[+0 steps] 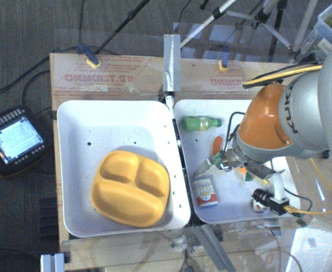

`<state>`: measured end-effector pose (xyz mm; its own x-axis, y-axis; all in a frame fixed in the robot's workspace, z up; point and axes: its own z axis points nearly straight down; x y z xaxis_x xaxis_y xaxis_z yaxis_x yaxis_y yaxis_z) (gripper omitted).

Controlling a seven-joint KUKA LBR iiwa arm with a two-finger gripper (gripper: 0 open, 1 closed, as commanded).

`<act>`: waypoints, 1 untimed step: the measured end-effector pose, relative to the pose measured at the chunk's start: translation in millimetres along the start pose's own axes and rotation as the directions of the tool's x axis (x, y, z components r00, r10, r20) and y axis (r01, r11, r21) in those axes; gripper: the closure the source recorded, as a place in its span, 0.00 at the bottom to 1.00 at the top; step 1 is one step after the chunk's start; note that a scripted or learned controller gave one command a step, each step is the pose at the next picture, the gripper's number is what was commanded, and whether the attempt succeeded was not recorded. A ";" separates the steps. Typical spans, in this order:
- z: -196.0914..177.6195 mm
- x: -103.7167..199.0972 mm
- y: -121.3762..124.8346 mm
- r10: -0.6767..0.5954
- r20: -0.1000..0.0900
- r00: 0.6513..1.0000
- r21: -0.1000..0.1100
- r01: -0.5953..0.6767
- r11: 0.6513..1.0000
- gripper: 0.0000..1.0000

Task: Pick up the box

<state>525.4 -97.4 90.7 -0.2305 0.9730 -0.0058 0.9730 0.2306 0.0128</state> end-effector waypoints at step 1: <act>-0.8 0.1 -36.8 0.046 0.002 0.999 -0.005 -0.046 0.999 0.00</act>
<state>489.6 -105.7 91.1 -0.1857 0.9826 -0.0071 0.9824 0.1858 0.0185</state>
